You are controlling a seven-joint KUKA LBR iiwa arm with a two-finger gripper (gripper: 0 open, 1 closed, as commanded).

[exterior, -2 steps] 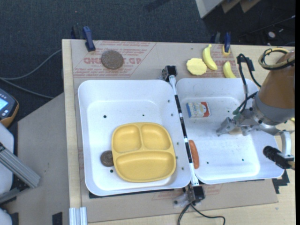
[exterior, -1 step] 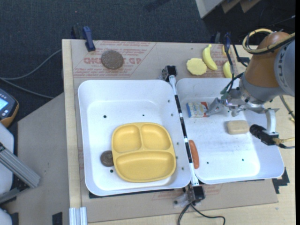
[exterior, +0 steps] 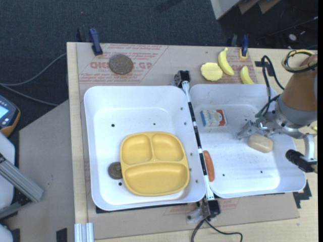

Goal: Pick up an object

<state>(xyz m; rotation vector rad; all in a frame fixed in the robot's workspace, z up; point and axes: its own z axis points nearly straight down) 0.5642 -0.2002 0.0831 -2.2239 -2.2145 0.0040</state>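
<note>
You have the gripper (exterior: pixel 251 130) low in the right bin (exterior: pixel 237 183), near its right wall, just beside a beige lump (exterior: pixel 261 143) resting on the floor; nothing is lifted yet, so the grasp and raise remain

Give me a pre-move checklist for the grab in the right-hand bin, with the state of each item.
1. Tool is over the right bin: ok.
2. Target chosen: the beige block lies beside the tool: ok.
3. Block between the fingers: cannot tell.
4. Block free of neighbours: the carton and the sausage lie apart from it: ok.
5. Sausage against the bin's left wall, harder to reach: not ok as an alternative.
6. Yellow tray sits in the left bin, out of the way: ok.
</note>
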